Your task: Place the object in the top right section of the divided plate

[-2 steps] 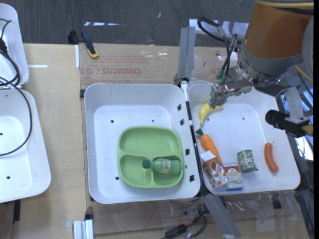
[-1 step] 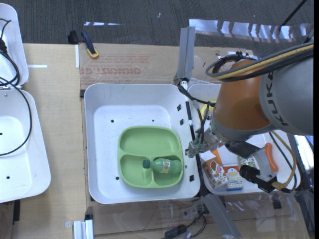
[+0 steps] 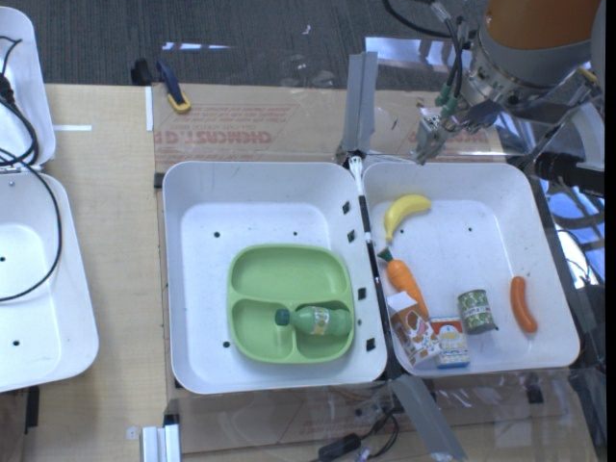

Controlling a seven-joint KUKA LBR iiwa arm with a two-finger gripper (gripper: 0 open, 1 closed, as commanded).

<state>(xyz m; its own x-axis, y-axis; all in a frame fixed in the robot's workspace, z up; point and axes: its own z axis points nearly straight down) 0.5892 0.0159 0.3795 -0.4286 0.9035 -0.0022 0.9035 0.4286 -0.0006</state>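
Plate: your upper sections lie open; bottle blocks the lower ones. Right bin: banana, carrot, carton, can, sausage crowd it; upper right stays passable.

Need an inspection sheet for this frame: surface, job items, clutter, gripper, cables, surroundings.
Surface: two white bins side by side, left bin, right bin, on a bench.
Job's things: green divided plate in the left bin; a green bottle lies on its side across the plate's lower sections, top sections bare.
Clutter: right bin holds a banana, carrot, carton, can and sausage.
Gripper: gripper above the right bin's far edge, holding nothing visible.
Cables: black cable at left; black cable by the wrist.
Surroundings: dark floor beyond the bench.
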